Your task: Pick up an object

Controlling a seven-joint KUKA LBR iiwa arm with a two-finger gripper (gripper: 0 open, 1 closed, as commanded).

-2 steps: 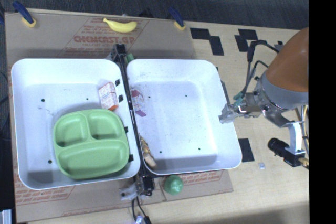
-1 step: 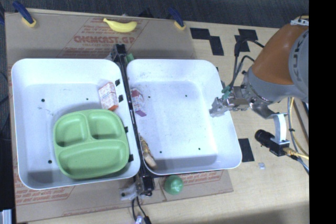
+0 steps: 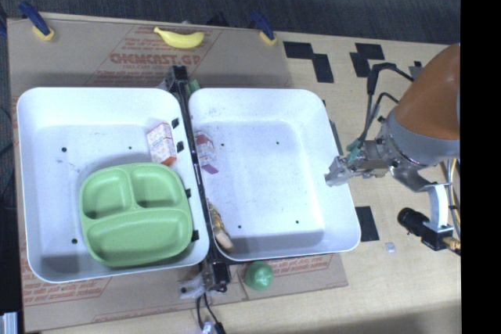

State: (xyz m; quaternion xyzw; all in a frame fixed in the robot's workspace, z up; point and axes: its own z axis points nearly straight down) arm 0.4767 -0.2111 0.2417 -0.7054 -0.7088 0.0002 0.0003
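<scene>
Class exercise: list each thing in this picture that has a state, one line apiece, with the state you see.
green tray: flat in left bin
small carton: lying beside tray
banana: outside bins, on cardboard
green ball: outside bins, near edge
gripper: at right bin rim, holding nothing

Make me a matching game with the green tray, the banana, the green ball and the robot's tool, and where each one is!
Things:
1. green divided tray
2. yellow banana
3. green ball
4. tool

Places:
A. on the cardboard below the right bin
B. at the right bin's right rim
C. inside the left bin
D. on the cardboard above the bins

Pairs: 1-C, 2-D, 3-A, 4-B
</scene>
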